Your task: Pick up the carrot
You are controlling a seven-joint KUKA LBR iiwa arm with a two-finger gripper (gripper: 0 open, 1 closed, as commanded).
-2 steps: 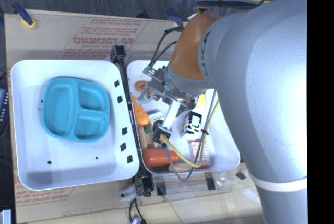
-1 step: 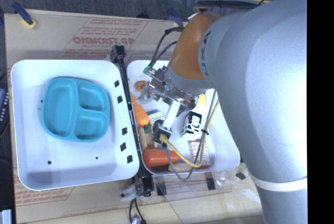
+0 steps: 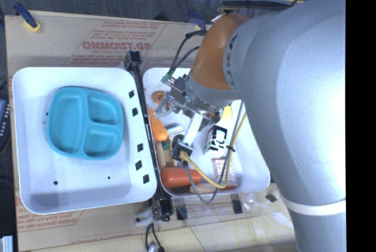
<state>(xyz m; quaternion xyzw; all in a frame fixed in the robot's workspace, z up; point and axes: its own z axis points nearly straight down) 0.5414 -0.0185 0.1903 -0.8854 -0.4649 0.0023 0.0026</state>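
Observation:
The carrot (image 3: 156,126) is a short orange piece lying along the left wall of the right bin (image 3: 256,154), close to the divider. My gripper (image 3: 165,105) reaches down into that bin from the right, just above and to the right of the carrot's upper end. The wrist and the arm's orange band (image 3: 212,60) cover the middle of the bin. I see nothing held at the gripper's tip.
A red sausage-like piece (image 3: 178,176) lies at the right bin's front, with a pale wooden stick (image 3: 160,154) beside the carrot. A small brown ring (image 3: 157,96), a white printed card (image 3: 218,139) and a pink packet (image 3: 227,172) are there too. The left bin (image 3: 35,186) holds a blue divided plate (image 3: 85,121).

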